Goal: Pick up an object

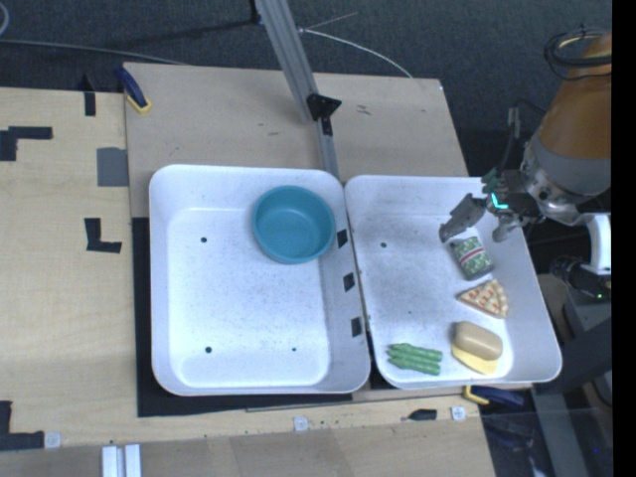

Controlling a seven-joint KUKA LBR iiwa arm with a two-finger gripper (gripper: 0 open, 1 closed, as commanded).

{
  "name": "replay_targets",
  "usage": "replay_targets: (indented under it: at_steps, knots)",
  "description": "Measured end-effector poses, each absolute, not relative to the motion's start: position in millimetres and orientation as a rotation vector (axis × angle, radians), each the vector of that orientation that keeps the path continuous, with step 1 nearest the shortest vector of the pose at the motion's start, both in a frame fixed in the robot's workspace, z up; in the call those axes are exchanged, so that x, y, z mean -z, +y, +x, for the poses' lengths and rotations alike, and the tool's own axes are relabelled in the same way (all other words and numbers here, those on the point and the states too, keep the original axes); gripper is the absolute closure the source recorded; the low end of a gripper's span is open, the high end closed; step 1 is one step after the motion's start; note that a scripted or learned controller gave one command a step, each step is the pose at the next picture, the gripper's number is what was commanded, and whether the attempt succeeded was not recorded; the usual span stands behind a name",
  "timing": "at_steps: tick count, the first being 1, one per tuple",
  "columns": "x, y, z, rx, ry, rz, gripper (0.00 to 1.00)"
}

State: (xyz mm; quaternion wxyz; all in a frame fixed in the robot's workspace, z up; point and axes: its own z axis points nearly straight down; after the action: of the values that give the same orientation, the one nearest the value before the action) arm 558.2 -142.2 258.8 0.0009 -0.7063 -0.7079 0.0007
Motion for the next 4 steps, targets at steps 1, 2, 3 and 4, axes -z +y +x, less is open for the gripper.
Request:
replay_targets:
  at_steps: [1, 2, 3, 4]
  knots:
    - [-259.0, -142.2, 558.3, -0.002, -2.223, -2.218, 0.00]
    - [-215.3, -144.4, 559.6, -0.006, -2.220, -2.218, 0.00]
    - [-151.7, -142.3, 553.8, -0.007, -2.218, -2.216, 0.00]
    - [-89.2, -146.1, 556.1, -0.005, -2.221, -2.219, 0.00]
